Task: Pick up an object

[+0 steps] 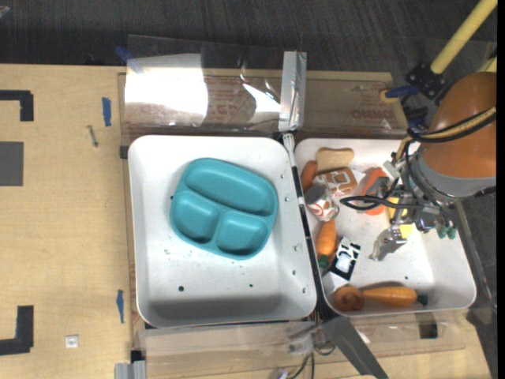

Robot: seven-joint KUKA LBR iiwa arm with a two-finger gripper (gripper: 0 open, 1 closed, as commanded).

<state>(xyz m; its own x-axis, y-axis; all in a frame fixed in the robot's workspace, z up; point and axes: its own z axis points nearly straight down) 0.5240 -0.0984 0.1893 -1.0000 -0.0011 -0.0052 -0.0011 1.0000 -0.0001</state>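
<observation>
1. While the arm (pixel 465 133) reaches in from the right, its grey body and orange band sit over the far right part of the right bin (pixel 454 279).
2. Gripper (pixel 387 245) hangs low over the bin's white floor, near the middle of the right bin. Its metal fingers (pixel 384 247) look close together with nothing seen between them; whether they are fully shut cannot be told at this resolution.
3. Right bin contents, left side: a small orange carrot-like piece (pixel 326 238) against the left wall, and just near of it a black-and-white printed card (pixel 345 260). Its marks are too small to read.
4. Far left of the right bin: a tan bread-like piece (pixel 334 158), a white and brown packet (pixel 339 183) with printing that cannot be read, a white item with red marks (pixel 323 208), and an orange-brown piece (pixel 308 174) by the wall.
5. Near edge of the right bin: a long carrot (pixel 388 295) lying left-right, with a rounder brown-orange piece (pixel 346 298) at its left end. Both are apart from the gripper.
6. An orange object (pixel 371 186) lies under the cables far of the gripper.
7. Left bin (pixel 150 235) holds a teal divided tray (pixel 224 206), three compartments, tilted slightly.
8. Clear plastic sheeting (pixel 205 93) lies far of the bins; faint reddish print on the cardboard beneath is illegible.
</observation>
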